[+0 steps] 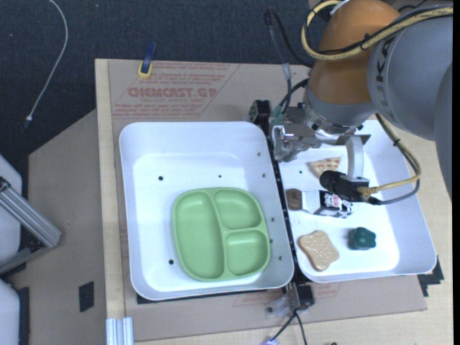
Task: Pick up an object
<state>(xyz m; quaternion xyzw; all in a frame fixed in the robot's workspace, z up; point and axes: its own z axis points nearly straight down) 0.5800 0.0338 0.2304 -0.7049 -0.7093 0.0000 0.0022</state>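
Observation:
My gripper [316, 148] hangs under the grey and orange arm over the far part of the right bin [402, 192]. Just below it lies a pale tan piece [323, 167], partly covered by the gripper's hardware. Nearer the front are a small brown object [293, 198] by the bin's left wall, a black and white object [335, 201], a tan textured cracker-like piece [318, 250] and a dark green lump [361, 238]. I see nothing lifted off the bin floor.
The left bin [144, 164] holds a green divided plate [220, 232]. The wall between the bins runs close to the gripper's left side. A yellow cable [394, 185] loops from the arm across the right bin. Cardboard lies under both bins.

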